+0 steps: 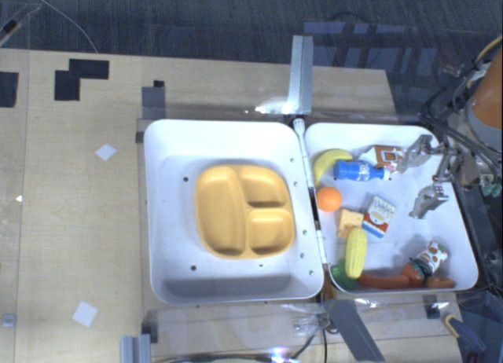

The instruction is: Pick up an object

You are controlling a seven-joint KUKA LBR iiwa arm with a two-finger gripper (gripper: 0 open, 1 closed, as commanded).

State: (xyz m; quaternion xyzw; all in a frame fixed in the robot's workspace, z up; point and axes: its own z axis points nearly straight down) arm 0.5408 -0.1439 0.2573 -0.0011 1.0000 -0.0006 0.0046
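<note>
The gripper (425,171) hangs over the right bin (456,232) near its far right side, fingers spread with nothing between them. Below lie a blue bottle (357,170), banana (328,160), orange (329,199), corn cob (356,252) and small carton (380,216) (all untouched). A yellow tray (240,210) fills the left bin (169,220).

The pale wooden bench (71,220) bears two white bins side by side, left bin (169,220) and right bin (460,232).
</note>
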